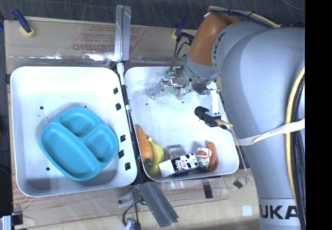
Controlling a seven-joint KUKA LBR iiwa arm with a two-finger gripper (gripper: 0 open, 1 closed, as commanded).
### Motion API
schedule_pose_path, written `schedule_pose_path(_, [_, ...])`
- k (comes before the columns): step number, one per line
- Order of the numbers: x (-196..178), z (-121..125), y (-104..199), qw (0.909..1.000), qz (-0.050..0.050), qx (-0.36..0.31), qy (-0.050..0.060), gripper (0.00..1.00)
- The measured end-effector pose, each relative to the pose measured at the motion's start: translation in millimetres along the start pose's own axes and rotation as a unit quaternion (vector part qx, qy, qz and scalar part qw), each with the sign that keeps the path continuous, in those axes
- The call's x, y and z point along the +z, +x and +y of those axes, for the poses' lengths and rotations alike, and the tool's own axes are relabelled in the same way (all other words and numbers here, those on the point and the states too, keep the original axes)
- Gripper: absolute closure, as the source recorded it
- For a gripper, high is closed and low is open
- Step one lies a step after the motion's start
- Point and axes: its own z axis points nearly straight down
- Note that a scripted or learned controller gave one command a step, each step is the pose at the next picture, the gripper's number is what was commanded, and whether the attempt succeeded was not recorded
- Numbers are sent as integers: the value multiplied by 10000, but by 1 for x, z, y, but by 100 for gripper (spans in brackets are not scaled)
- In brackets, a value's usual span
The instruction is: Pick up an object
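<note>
My gripper (166, 87) hangs low over the far end of the right bin (171, 120), close to its back wall, and I see nothing in it. The objects lie well apart from it, along that bin's near edge: an orange carrot (141, 142), a yellow banana (155, 157), a small grey item (175, 149), a white carton with black cow spots (179, 165) and a red and orange toy (206, 156). A blue divided plate (78, 142) rests in the left bin (31, 89).
The grey arm with its orange band (205, 42) reaches in from the right and covers the right bin's far right corner. A raised divider with black clips (123, 120) separates the two bins. Bare white floor lies between the gripper and the objects.
</note>
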Motion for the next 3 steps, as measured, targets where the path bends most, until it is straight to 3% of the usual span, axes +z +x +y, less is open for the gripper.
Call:
schedule_pose_path(1, [-11, 1, 2, 10000, -5, -53, 3, 100])
schedule_pose_path(2, [-10, 1, 3, 10000, -2, -58, 5, 0])
schedule_pose_path(3, [-20, 1, 4, 10000, -4, -90, 16, 100])
